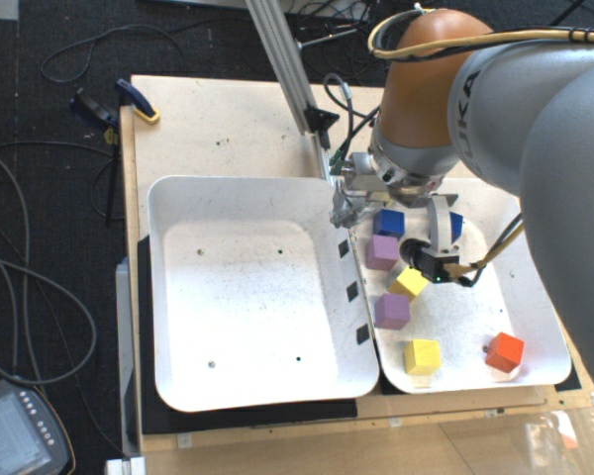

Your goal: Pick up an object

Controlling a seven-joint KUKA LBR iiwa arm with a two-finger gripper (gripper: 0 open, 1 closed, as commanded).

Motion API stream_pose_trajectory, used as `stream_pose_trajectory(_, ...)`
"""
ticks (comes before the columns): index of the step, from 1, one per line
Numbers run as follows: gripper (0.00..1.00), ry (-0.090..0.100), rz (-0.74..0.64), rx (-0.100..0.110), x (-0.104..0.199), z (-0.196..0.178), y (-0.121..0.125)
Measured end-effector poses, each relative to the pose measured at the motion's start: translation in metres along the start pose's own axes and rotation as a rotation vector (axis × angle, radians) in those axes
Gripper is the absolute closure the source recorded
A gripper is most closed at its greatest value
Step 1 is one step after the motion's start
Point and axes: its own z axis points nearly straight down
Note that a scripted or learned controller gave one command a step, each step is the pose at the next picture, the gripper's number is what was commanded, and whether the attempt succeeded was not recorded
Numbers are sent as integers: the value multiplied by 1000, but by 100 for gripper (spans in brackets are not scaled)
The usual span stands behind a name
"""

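The right bin (535, 364) holds several small blocks. A blue block (387, 223) lies at its far left, with a purple block (381, 250) just in front of it. Further forward are a yellow block (412, 283), a second purple block (392, 311), another yellow block (422, 355) and an orange block (505, 351). A second blue block (456, 226) peeks out behind the wrist. My gripper (347, 206) hangs low over the ridge between the two bins, just left of the blue block. Nothing shows in its grasp.
The left bin (168, 265) lies to the left of the gripper. A slanted metal rail (282, 52) runs down behind the bins to the gripper area. A blue and yellow clamp (137, 102) sits at the bench's far left corner.
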Motion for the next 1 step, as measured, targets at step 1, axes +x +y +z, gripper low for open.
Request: stream_pose_trajectory(1,100,0,1,-2,41,-5,20)
